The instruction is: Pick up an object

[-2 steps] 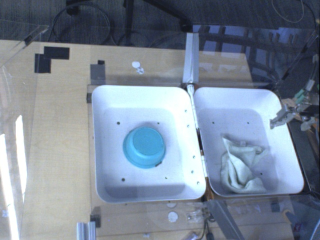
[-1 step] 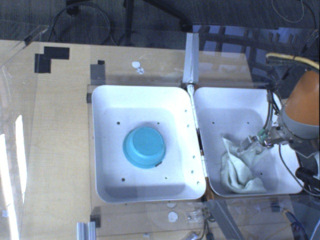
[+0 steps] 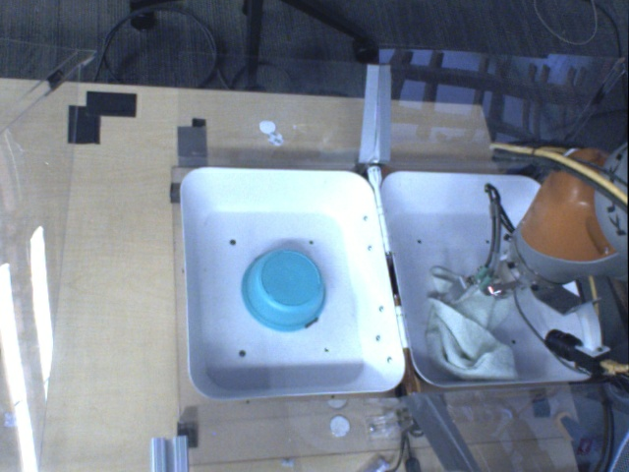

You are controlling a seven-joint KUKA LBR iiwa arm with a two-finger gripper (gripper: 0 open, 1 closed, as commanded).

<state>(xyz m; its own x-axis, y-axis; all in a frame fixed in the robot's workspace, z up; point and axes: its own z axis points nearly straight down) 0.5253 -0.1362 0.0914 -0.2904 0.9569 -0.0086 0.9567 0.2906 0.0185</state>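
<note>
White cloth (image 3: 464, 334) lies crumpled in the right bin (image 3: 432, 205), heaped toward its near edge. My claw (image 3: 488, 283) hangs at the cloth's far upper edge, close above or touching it; whether it has any fabric I cannot tell, nor how wide it stands. The heap runs from under my claw down toward the bin's near edge, so its long axis goes far-to-near, with the bulk lying nearer than my claw and slightly left. I judge the grab must go straight down onto that upper fold. An upside-down blue bowl (image 3: 285, 289) sits mid-floor in the left bin (image 3: 211, 214), well apart.
</note>
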